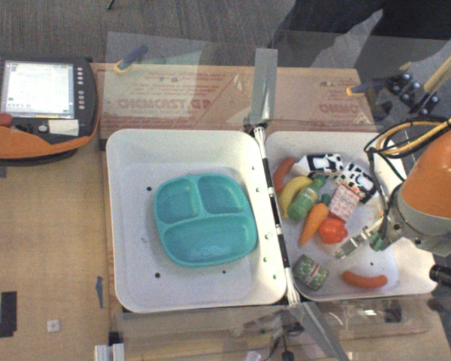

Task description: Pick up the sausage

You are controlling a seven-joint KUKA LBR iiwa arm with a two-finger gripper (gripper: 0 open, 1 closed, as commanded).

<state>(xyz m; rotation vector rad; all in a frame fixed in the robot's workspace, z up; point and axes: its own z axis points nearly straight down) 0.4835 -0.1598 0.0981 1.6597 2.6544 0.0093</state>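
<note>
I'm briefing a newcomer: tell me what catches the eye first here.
The teal divided plate sits alone in the left bin. The right bin holds a crowd of toy food, with the sausage apart near its front edge. The tool hangs just above it, beside the tomato.

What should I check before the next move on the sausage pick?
1. Sausage in view, lying flat at the right bin's near edge: ok.
2. Space around the sausage; the green can lies apart to its left: ok.
3. Gripper over the sausage: not ok, it sits above and left, next to the tomato.
4. Gripper free of any item: ok, nothing between its fingers.
5. Gripper open wide enough for the sausage: cannot tell.
</note>
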